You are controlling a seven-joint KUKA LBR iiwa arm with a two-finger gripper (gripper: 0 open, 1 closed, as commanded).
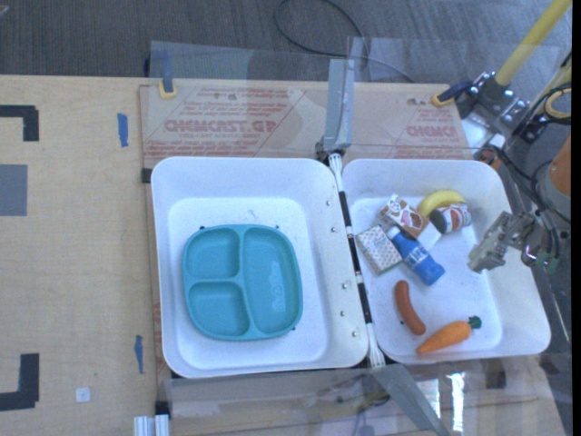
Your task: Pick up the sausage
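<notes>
The sausage (409,307), a short red-orange link, lies in the lower middle of the right bin (522,321). Just below and right of it rests an orange carrot (446,336) with a green tip. My gripper (487,252) hangs over the right side of that bin, well up and to the right of the sausage, with nothing seen between its fingers. The fingers look slightly apart, though the slant makes this hard to judge.
Further up in the right bin are a banana (440,202), a small can (451,218), a blue bottle (418,259), a patterned packet (379,249) and a small carton (403,215). The left bin (172,189) holds a teal divided plate (242,281).
</notes>
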